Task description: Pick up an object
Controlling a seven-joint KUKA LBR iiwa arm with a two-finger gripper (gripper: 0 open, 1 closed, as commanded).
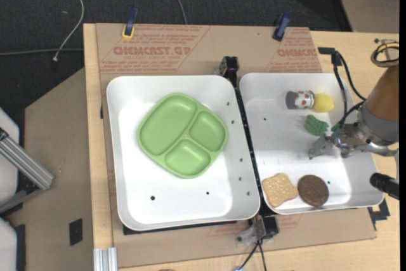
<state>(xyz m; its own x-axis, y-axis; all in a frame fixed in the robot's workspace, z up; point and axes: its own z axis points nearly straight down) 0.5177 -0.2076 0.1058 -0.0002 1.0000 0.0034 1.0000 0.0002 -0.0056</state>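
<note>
Cardboard (158, 47) under bins reads "CHEMCAST GP"; gripper (323, 144) state unclear, near green toy (315, 124).

The desk (158, 51), topped with printed brown cardboard, carries two shallow white bins side by side: left bin (127, 187), right bin (266, 89).

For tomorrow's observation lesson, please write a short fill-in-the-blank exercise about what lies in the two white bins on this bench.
1. The green divided plate lies in the ____ bin.
2. The plate has ____ compartments.
3. The round brown cookie lies just to the ____ of the tan cracker.
4. The gripper is over the ____ bin.

Missing words: left; three; right; right
</note>
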